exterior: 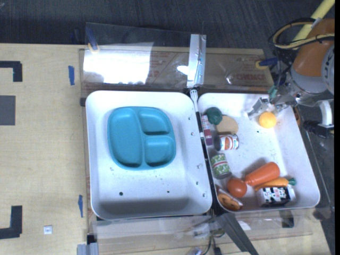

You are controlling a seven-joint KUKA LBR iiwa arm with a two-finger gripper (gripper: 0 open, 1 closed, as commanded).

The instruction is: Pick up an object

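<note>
The right bin (310, 166) holds several small objects. My gripper (260, 108) hangs over its far right corner, reaching in from the grey arm with the orange band (312, 58). A yellow ball (268, 120) lies just below and to the right of the gripper, close to it or touching it; I cannot tell which. Further forward lie a large orange carrot (262, 173), a red tomato (237, 187) and a black-and-white can (275, 195). Along the bin's left side sit a dark green lump (214, 115), a tan piece (227, 124), a red-labelled can (227, 142) and a green-labelled can (220, 164).
The left bin (98, 142) holds a blue divided plate (142, 137). A clear plastic sheet (138, 62) and a metal upright (196, 60) stand behind the bins. Yellow and black cables (297, 33) loop near the arm at the top right.
</note>
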